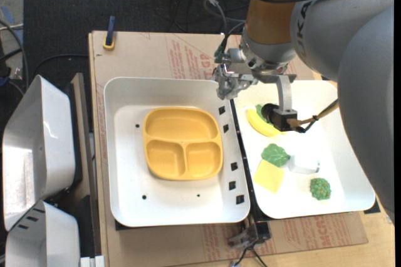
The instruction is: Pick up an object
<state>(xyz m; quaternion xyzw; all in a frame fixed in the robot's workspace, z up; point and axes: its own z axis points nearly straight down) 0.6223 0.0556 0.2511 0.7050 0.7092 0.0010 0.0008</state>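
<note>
Gripper (227, 85) sits at upper centre of frame, over the far end of the wall between the two bins; you cannot tell from this view whether its jaws are spread or pressed together. Candidates lie in the right bin (326, 146): banana (262, 125) nearest, then leafy green piece (276, 154), yellow wedge (269, 177), green floret (320, 188). You likely do best to shift right, clear of the wall, and close across the banana's narrow width.

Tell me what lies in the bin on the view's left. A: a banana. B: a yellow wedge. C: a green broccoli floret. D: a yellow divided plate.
D: the yellow divided plate lies in the left bin, while the banana sits in the right bin.
</note>
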